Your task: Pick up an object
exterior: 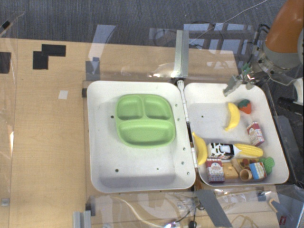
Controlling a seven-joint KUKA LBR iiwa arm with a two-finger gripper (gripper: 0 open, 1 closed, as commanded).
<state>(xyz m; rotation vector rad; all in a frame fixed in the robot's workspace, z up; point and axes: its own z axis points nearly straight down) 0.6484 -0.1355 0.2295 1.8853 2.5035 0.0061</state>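
The things to pick from lie in the right bin (209,113), mostly toward its near and right edges. A banana (232,116) lies near the middle of the bin's far half, with a small red strawberry toy (245,106) just beside it toward the right edge. Below them, near the right edge, lies a small red and white can (255,133). A second banana (201,148) lies along the left edge, close to the wall between the two bins. Next to it is a black and white carton (222,150), and a third yellow banana (249,150) points from it toward the right edge. Along the near edge, packed close together, sit a red box (215,170), a tan block (232,170), a blue can (258,170) and a green toy (269,164) in the near right corner.

The gripper (236,83) hangs over the far right corner of the right bin, above the rim, well apart from the banana below it. Its fingers (230,88) point toward the left; I cannot tell how far the jaws are open, and nothing is seen between them.

The left bin (102,141) bears a green divided plate (145,119) near its middle, toward the far edge.
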